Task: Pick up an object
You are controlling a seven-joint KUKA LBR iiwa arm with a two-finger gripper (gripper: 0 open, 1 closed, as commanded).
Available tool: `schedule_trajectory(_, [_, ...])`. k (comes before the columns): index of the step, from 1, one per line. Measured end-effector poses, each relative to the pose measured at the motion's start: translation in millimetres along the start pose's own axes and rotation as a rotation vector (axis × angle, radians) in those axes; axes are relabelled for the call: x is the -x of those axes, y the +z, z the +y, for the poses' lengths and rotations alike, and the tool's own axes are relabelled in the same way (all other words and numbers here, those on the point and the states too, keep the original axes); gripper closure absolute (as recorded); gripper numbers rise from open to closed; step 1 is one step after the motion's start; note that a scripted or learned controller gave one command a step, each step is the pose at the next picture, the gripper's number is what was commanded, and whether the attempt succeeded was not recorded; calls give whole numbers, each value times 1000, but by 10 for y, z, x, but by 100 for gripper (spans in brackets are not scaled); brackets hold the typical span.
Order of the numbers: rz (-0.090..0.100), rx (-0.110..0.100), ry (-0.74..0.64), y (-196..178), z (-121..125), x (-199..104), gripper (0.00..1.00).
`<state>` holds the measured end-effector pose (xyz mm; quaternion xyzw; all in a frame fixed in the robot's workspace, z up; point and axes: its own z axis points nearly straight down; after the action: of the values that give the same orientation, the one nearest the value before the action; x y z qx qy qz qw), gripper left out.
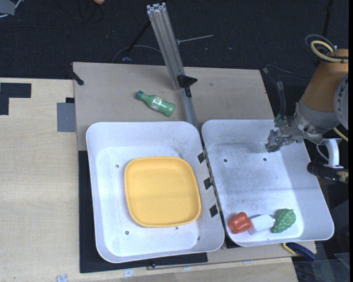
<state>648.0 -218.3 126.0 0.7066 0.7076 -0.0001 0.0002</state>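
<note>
In the camera view, the right bin (247, 169) holds three small items along its near edge: a red pepper-like piece (239, 222), a white block (262, 223) and a bumpy green piece (283, 220). My gripper (275, 144) hangs over the far right part of that bin, well above and behind those items. Nothing shows between its fingers. The left bin (106, 157) holds a yellow square plate (162, 190).
A small green bottle (156, 103) lies on the bench behind the left bin. A metal rail (172, 46) slants down toward the gap between the bins. Black clips (207, 181) sit along the divide. The arm's orange band (326, 84) stands at the right.
</note>
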Motion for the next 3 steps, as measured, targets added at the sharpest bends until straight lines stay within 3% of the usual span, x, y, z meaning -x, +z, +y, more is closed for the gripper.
schedule_trajectory(2, [-1, 3, 2, -1118, -57, 32, 100])
schedule_trajectory(3, [1, 1, -1, -1131, -99, -445, 100])
